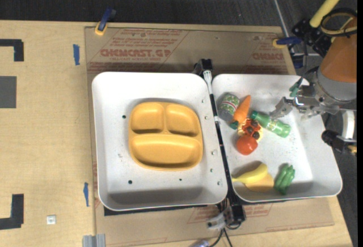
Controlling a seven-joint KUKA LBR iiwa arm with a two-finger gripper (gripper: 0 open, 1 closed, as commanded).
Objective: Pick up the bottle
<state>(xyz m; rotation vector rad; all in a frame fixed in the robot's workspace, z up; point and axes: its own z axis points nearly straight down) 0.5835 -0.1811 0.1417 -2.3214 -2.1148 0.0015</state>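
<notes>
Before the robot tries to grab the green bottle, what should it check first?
1. Bottle in sight, lying in the right bin: ok.
2. Gripper close to the bottle, at its right end: ok.
3. Bottle free of neighbours: not ok, its left end sits against the carrot and tomatoes.
4. Gripper lined up across the bottle: cannot tell.
5. Bottle already between the gripper's parts: cannot tell.
6. Left bin with yellow tray out of the way: ok.
</notes>
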